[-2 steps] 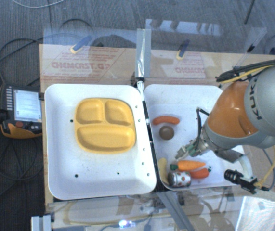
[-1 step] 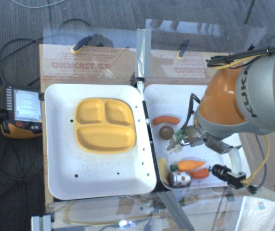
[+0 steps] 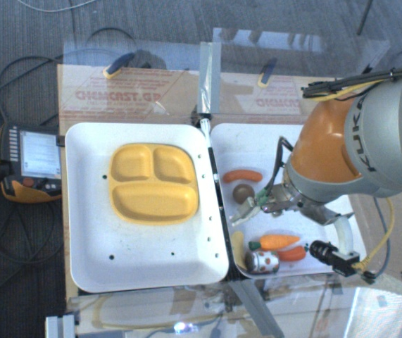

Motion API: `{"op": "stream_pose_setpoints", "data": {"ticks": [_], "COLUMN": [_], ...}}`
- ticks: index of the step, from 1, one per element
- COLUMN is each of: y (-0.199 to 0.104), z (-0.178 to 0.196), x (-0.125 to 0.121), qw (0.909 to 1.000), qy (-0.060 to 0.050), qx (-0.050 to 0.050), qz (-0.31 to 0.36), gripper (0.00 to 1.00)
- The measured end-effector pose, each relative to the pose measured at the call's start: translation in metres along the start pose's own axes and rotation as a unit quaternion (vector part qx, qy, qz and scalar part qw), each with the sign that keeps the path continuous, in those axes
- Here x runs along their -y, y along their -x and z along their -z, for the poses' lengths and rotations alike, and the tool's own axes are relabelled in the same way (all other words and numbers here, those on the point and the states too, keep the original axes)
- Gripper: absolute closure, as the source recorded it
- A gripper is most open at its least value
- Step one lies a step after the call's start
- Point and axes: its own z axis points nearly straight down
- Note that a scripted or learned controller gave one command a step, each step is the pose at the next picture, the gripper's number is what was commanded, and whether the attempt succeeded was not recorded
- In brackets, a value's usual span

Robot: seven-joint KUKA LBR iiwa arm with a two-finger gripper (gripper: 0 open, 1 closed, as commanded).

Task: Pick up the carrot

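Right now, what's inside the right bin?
Right bin holds a carrot, a sausage, a brown ball, a small can. The arm covers its right part.

My arm (image 3: 369, 129) is reaching in from the right side of the camera view, its grey upper casing lying toward the right edge and its broad orange band (image 3: 324, 150) sitting just above the wrist. The wrist is pointing down and to the left. My pincer (image 3: 251, 206) is extending from beneath the orange band, angled toward the lower left, with its pale fingertips (image 3: 241, 215) hanging low. Dark cables are running along my arm's top and looping beside the wrist.
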Motion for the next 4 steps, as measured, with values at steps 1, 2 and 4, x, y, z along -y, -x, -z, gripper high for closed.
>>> {"op": "stream_pose_setpoints", "data": {"ticks": [1,2,4], "y": [0.054,0.069,0.017], "z": [0.009,-0.076,0.009], "x": [0.010,0.010,0.003], "qw": [0.9853,0.9557,0.9738], "qy": [0.001,0.004,0.001], "qx": [0.001,0.002,0.000], "qz": [0.171,0.294,0.228], "gripper": [0.00,0.00,1.00]}}
